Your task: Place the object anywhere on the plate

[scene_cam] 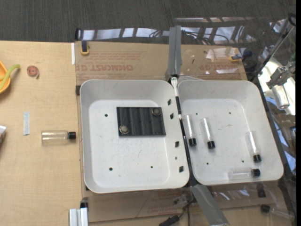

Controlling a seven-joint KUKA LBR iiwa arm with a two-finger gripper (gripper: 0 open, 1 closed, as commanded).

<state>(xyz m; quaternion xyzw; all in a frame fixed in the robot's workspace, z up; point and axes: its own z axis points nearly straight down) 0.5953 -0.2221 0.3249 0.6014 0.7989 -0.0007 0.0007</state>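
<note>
From where I stand, the black ribbed plate lies flat in the left bin, a little toward its far side. That puts it just across the divide from the right bin, which looks like a deliberately short carry. Two small round pieces already sit on it, one at the far right corner and one near the front left.

The objects waiting to be moved are, I'd judge, the four clear black-capped vials in the right bin. Two lie side by side near the divide, one lies further right, and one rests against the front wall. None touches the plate. A fifth vial lies out on the tabletop, well apart from both bins.
</note>
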